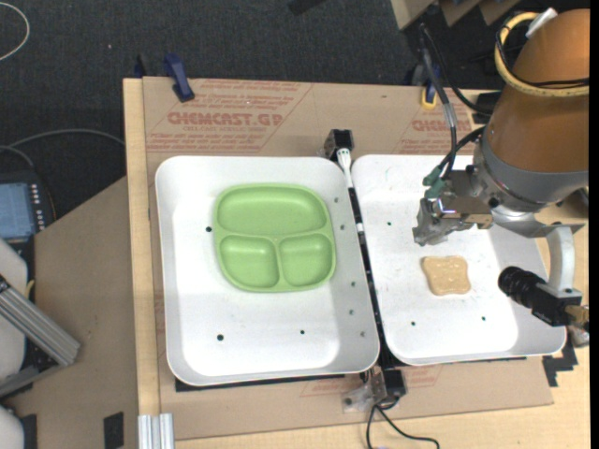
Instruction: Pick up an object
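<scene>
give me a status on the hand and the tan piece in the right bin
Hand low over right bin. Tan piece flat on bin floor, just below hand, not held. Nothing between them.

A green divided plate [275,237] lies in the left white bin [178,297] on brown board [225,115].

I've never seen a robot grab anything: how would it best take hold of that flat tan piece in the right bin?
Probably straight from above, fingers closing across the tan piece at its narrower width. It lies flat on the right bin floor, with open space around its edges.
</scene>
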Controlling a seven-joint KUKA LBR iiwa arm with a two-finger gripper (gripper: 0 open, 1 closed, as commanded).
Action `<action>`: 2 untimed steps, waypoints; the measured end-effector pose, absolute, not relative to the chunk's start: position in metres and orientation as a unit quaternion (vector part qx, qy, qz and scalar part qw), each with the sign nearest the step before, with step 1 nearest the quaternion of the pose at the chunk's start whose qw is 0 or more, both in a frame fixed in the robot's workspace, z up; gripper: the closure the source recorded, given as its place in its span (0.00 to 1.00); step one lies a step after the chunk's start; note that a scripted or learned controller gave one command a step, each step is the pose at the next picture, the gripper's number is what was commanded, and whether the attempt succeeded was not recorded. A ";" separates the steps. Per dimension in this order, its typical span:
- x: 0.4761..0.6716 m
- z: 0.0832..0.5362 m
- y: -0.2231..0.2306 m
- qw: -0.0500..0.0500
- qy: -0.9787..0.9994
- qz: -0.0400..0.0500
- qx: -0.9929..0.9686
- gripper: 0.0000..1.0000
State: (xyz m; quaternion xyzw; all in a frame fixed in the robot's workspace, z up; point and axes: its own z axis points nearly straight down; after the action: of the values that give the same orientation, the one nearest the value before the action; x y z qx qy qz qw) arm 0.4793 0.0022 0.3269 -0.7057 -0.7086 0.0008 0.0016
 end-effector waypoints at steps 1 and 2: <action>0.480 0.396 0.124 -0.002 -0.712 -0.005 -0.702 1.00; 0.480 0.471 0.071 -0.004 -0.705 -0.004 -0.709 1.00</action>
State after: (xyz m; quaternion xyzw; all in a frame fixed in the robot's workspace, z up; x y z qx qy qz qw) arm 0.4800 0.0708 0.4711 -0.7089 -0.7053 -0.0044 -0.0036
